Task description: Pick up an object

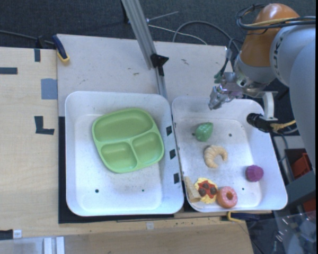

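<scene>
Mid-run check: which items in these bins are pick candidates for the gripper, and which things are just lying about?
Pick candidates, all in the right bin:
- green toy, nearest the gripper
- croissant
- purple toy
- pizza slice
- pink donut

Lying about:
- green divided plate in the left bin
- blue and yellow clamp on the bench

Robotics lab setup: industrial arm (286,41) over a plywood surface (21,142), two white bins (74,157), tape markers (49,88), loose cables (196,28), metal pole (140,25), toy food (215,156) as test props.
</scene>
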You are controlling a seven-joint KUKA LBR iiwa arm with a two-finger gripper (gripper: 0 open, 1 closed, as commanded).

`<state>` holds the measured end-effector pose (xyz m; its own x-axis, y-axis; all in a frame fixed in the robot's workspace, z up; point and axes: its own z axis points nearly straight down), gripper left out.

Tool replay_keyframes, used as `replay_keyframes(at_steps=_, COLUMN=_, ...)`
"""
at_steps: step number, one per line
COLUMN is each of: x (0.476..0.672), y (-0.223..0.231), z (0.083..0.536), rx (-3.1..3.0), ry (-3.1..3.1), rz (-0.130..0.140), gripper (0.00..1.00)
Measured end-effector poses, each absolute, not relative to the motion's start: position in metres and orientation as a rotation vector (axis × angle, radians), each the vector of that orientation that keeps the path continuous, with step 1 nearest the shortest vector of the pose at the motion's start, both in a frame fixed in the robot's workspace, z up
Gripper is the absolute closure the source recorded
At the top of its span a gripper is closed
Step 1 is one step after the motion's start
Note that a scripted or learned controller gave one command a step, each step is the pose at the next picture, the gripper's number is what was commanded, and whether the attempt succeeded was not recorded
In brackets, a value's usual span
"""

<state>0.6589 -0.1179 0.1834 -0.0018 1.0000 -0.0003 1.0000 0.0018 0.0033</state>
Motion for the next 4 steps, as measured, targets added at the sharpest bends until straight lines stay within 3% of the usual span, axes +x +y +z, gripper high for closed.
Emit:
replay_keyframes(at_steps=2, x=0.664, y=-0.115, z=0.25, rx=2.218, ry=2.223, rz=0.002, gripper=1.0)
replay_keyframes(at_steps=4, x=0.666, y=-0.002, z=0.255, rx=2.215, ry=2.231, rz=0.0, gripper=1.0)
